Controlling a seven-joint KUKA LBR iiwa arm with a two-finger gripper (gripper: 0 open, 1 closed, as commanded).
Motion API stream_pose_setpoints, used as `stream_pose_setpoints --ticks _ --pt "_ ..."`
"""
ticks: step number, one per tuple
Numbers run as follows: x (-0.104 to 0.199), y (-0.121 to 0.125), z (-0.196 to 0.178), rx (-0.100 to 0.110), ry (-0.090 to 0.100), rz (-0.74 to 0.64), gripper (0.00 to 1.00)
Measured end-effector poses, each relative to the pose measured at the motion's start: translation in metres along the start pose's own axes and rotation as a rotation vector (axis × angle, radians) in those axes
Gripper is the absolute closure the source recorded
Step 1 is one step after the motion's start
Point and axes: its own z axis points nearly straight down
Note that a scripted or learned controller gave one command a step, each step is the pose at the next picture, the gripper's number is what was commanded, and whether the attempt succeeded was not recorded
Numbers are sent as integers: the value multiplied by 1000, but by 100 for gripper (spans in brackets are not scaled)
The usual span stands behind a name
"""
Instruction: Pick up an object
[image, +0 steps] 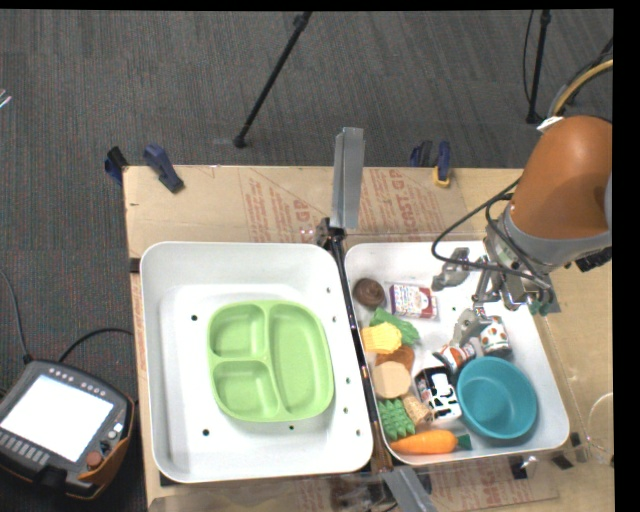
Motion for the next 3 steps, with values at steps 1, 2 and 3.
stream_pose_setpoints --ticks 1,2,3 --pt "38 13 80 5 -22 -111 0" --pt "70 21 89 13 -48 -151 0" --pt "51 43 98 5 -18 -81 0"
